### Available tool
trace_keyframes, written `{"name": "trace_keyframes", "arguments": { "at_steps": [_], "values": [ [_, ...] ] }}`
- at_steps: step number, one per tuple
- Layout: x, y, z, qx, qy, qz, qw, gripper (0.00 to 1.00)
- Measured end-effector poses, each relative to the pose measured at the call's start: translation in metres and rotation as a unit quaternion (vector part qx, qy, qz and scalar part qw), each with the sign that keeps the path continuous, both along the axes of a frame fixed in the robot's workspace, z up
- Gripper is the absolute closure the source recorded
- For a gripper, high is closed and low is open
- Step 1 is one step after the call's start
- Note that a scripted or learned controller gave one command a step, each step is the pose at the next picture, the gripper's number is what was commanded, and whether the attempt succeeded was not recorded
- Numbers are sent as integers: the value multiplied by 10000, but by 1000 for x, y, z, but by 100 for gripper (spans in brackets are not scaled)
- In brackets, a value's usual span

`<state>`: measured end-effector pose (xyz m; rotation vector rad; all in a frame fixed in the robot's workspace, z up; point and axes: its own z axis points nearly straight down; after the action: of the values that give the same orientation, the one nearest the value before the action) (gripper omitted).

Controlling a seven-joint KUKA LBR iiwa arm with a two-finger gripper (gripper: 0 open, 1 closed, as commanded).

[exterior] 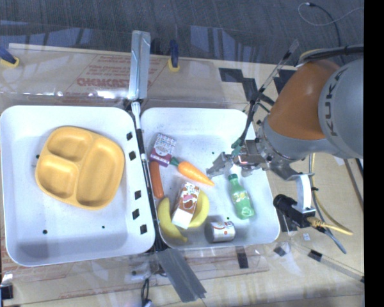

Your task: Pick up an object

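The grey two-finger gripper [232,163] is hovering with fingers spread, gripping nothing, in the right white bin [198,117]. The green plastic bottle [240,197] is lying just near of it, the orange carrot [193,171] just left.

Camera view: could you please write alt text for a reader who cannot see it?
A grey and orange robot arm reaches from the right, its hand low over the right white bin, beside a green bottle and a carrot. That bin also holds a banana, a small carton, a can and a sausage. The left bin holds a yellow divided plate.
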<state>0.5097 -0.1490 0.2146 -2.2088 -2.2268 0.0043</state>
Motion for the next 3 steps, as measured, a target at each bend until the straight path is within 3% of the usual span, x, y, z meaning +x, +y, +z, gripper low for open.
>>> {"name": "trace_keyframes", "arguments": {
  "at_steps": [1,2,3],
  "values": [
    [38,27,-124,-10,-8,-769,9970,0],
    [4,-28,-65,-8,-24,806,9967,0],
    [8,53,-125,-2,-8,263,9997,0]
  ]
}}
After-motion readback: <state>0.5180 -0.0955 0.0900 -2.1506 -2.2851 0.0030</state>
